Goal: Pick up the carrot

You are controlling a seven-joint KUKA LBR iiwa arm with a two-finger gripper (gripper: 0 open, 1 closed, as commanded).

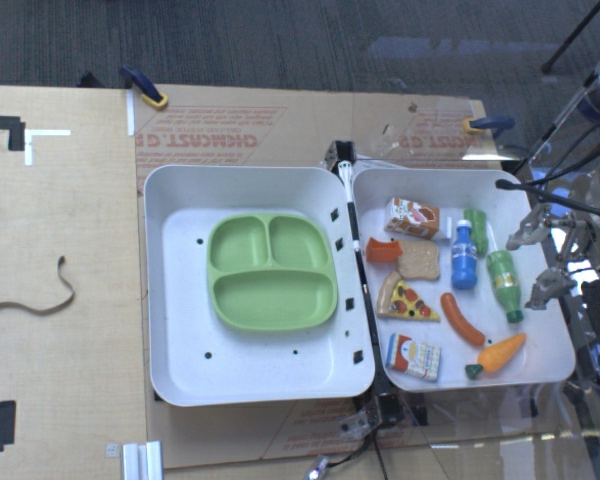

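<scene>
Grabbing the carrot (502, 353) could go wrong in a few ways. It lies in the near right corner of the right bin (555, 373), close to the bin's front wall. The jaws (542, 258) may bump that wall on the way down, or one side may not fit between the carrot and the wall. The carrot also lies at a slant, so jaws that come down the wrong way round could squeeze it end to end and make it pop out.

Other toys sit close by. A sausage (462, 319) lies just beside the carrot's upper left, and a green bottle (503, 283) lies just above it. The jaws could knock one of these or catch it by mistake.

The carrot is small and orange, with a dark green leafy tip at its left end. It is fat near the green tip and thin at the far end. It looks smooth and hard, like plastic, so it might slip.

The jaws hang at the right edge of the bin, up above the carrot and apart from it. They are blurry against the metal parts there, so I cannot tell if they are wide or narrow. Nothing can be seen between them.
</scene>
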